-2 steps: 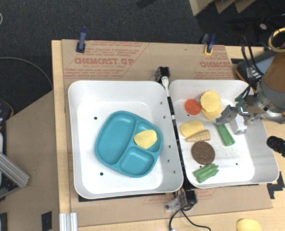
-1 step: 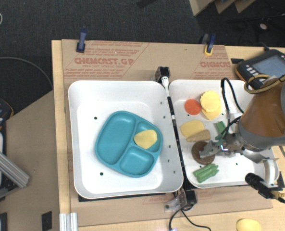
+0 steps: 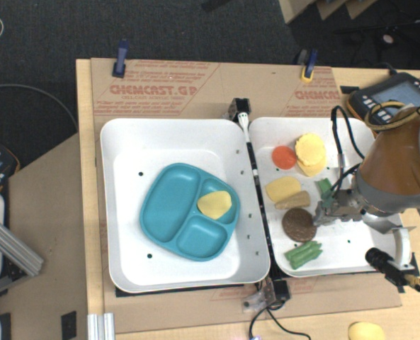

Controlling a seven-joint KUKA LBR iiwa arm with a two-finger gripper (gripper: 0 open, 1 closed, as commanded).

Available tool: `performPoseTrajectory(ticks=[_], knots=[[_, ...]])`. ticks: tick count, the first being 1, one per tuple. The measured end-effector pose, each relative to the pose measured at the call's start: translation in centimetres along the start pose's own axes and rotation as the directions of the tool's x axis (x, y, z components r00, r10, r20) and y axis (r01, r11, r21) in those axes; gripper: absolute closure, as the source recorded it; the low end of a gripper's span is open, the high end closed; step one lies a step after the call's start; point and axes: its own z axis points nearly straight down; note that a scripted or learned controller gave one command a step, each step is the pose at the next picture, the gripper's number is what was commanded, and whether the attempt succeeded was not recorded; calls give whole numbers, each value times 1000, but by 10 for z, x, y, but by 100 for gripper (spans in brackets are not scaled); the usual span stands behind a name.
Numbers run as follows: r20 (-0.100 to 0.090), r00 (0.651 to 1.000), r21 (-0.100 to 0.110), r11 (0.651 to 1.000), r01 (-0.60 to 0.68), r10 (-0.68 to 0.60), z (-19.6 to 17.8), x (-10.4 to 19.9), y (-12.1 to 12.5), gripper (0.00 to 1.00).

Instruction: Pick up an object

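Observation:
In the right bin (image 3: 351,261) lie a red tomato-like ball (image 3: 284,157), a pale yellow lumpy piece (image 3: 310,153), a yellow wedge (image 3: 284,188), a brown disc (image 3: 298,224) and a green pod (image 3: 303,253). A small green piece (image 3: 325,187) shows just above the gripper. My gripper (image 3: 328,208) hangs low over the middle of this bin, right beside the brown disc's right edge and below the small green piece. The arm's grey and orange wrist (image 3: 394,176) covers the bin's right part.
The left bin (image 3: 125,147) holds a blue divided plate (image 3: 171,211) with a yellow chip-like piece (image 3: 214,204) in its upper right compartment. A black divider clip (image 3: 239,109) sits between the bins. Cables (image 3: 341,140) drape over the right bin's top.

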Motion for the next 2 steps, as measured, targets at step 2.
performPoseTrajectory(ticks=[2], knots=[[-4, 1000, -17, 1000, 9, -9, -268, 137, -2, 100]])
